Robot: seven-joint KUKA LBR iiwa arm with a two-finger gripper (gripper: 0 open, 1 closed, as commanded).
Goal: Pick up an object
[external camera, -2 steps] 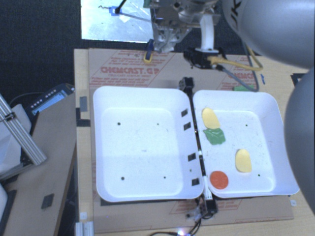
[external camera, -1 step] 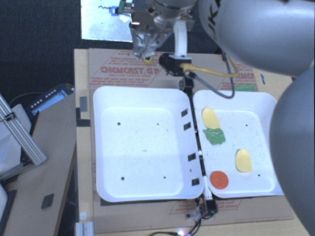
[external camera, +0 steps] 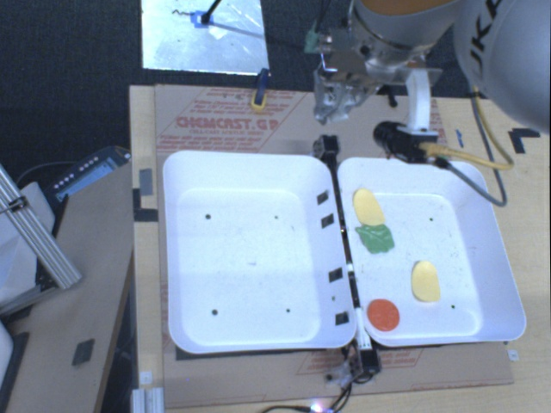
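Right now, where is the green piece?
The green piece lies in the right bin, near its left wall, touching the yellow piece just behind it.

Arm reaching in from right, tool pointing down.

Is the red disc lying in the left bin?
No, the red disc lies in the right bin, near its front left corner.

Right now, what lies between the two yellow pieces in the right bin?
In the camera view, the green piece sits just below the upper yellow piece, touching it; from there to the lower yellow piece is bare bin floor.
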